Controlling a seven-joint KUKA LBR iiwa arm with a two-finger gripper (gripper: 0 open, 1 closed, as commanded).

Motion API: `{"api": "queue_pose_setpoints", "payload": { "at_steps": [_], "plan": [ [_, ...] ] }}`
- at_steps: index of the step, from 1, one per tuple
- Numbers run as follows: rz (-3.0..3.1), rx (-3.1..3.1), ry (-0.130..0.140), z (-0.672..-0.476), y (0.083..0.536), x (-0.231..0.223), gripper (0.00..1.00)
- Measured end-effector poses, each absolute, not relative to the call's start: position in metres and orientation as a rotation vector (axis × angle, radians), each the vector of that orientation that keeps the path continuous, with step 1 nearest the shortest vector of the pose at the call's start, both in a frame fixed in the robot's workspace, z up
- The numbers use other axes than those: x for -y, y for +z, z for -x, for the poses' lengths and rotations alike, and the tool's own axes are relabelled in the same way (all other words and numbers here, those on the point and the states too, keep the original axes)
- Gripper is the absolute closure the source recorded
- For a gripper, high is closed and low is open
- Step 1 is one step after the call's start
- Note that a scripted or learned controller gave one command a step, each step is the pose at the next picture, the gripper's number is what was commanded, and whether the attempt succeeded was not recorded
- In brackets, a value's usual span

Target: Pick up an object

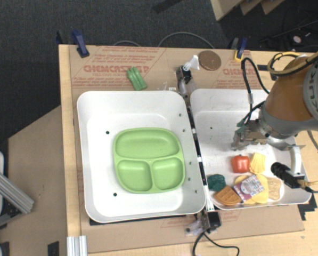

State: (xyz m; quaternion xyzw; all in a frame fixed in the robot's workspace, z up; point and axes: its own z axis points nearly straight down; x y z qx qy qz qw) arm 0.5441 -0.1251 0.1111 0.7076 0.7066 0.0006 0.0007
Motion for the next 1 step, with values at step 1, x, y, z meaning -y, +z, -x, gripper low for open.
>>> {"api": "queue_pose_setpoints", "payload": {
  "at_steps": [1],
  "plan": [
    [-2.222, -2.22, 0.001, -0.5439, 0.1106, 0.1251, 0.0]
  ]
}}
